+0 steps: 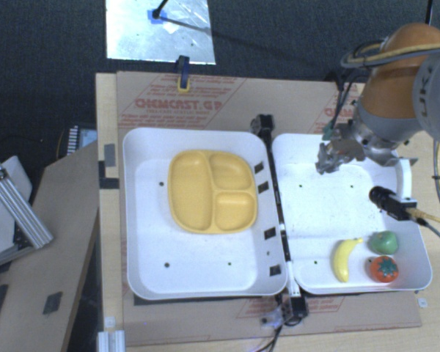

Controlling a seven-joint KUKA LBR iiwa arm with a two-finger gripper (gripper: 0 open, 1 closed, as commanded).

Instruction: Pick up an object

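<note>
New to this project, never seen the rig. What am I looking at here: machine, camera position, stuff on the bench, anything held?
One picture, from a fixed camera above the bench, looking down at a slant. The grey and orange machine at the right is a robot arm; its end effector hangs over the far end of the right bin. Nothing shows between its fingers, so it holds nothing I can see. Whether the fingers are open or shut is too small to tell.

Two shallow white bins sit side by side. The left bin holds a yellow divided plate. The right bin has three toy foods at its near right corner: a banana, a green fruit and a tomato. Its job is to pick one object up.
</note>
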